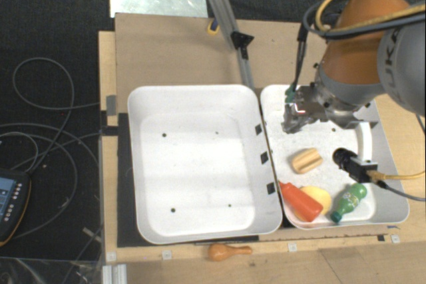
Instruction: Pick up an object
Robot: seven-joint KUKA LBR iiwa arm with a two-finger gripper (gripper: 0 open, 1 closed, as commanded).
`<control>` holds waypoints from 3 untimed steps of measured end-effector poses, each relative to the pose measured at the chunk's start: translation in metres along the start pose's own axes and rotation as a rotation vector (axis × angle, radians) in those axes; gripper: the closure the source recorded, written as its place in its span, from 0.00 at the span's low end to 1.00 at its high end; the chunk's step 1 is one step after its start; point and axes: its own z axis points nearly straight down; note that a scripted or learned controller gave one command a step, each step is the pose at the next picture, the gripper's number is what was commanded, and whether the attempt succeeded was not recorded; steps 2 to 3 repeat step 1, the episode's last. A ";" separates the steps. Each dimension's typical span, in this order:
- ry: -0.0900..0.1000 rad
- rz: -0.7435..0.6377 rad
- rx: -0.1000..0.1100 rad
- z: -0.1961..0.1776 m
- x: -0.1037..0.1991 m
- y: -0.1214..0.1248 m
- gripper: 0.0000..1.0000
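While gripper (293, 122) hangs over right bin (393, 209), finger state unreadable, nothing seen held; bread roll (306, 160), carrot (299, 202), lemon (318, 196), green bottle (349, 201) clustered near front, likely targets.

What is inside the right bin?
In the right bin: a tan block, orange carrot, yellow fruit, green bottle. The arm covers its upper part.
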 end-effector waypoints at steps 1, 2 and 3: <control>0.000 0.000 0.001 0.005 0.058 0.001 1.00; 0.000 0.000 0.001 0.005 0.058 0.001 1.00; 0.000 0.000 0.001 0.005 0.058 0.001 1.00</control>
